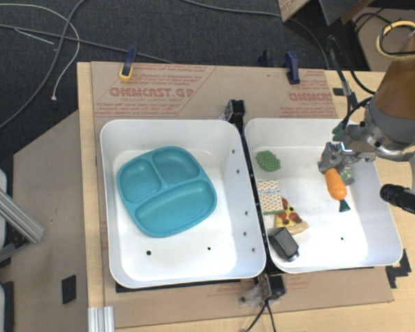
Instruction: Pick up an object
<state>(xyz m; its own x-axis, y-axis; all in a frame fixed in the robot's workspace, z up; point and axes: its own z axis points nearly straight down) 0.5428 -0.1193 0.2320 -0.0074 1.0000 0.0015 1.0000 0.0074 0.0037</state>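
Orange toy carrot with green tip (337, 187): lies in the right white bin (373, 254), toward its right side, directly under the metal two-finger gripper (337, 162); whether the fingers clasp it cannot be told. Left of it: green knobbly piece (268, 161), patterned card (269, 197), pizza-slice toy (289, 220), black block (285, 243). Left white bin (124, 268): teal divided plastic plate (167, 190).

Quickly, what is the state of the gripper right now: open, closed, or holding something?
Gripper: directly over the top end of the orange carrot in the right bin; open or closed cannot be told, and no grasp is visible.
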